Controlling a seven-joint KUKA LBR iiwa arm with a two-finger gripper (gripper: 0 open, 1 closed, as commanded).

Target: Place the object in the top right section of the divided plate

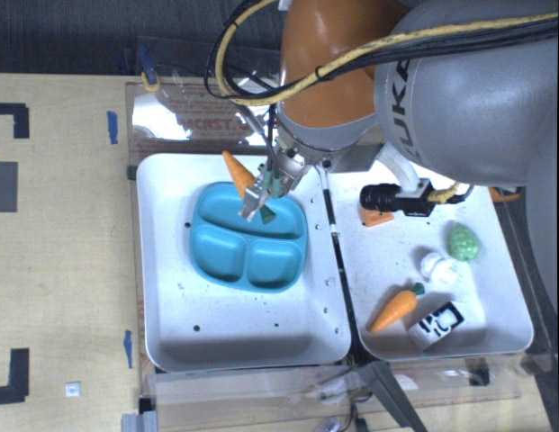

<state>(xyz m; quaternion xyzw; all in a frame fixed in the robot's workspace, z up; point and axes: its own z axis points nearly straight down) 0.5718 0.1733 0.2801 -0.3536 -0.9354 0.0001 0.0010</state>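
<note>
A blue divided plate (pixel 200 238) lies in the left bin (pixel 171 313), with one wide section at the back and two smaller ones at the front. My gripper (pixel 258 199) hangs over the plate's back section, near its far rim. It is shut on a small orange carrot (pixel 236 171). The carrot's body points up and to the left past the plate's rim. Its green top (pixel 268 212) sticks out below the fingers, over the back section.
The right bin (pixel 495 331) holds a second carrot (pixel 394 308), a green bumpy ball (pixel 463 242), a small white object (pixel 438 268) and a black-and-white block (pixel 438 319). The wall between the bins (pixel 338 268) runs just right of the plate.
</note>
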